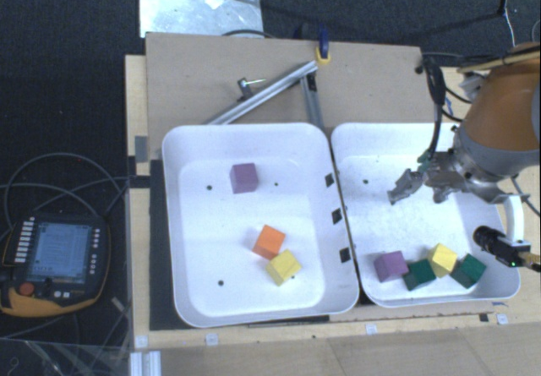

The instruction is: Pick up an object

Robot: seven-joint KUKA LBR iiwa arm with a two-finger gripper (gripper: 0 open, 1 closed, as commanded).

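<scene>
Gripper (404, 190) over right bin (372, 142), nothing between fingers; open or closed, cannot tell. Purple cube (390, 265), yellow cube (442, 258), green cubes along near wall.

Even, bright overhead light; the two shallow white plastic bins (254, 139) glare slightly, blocks cast short soft shadows, and detail is mildly blurred.

robot lab — teach pendant (55, 263) | white bins (182, 155) | cabled bench (372, 79)
</scene>
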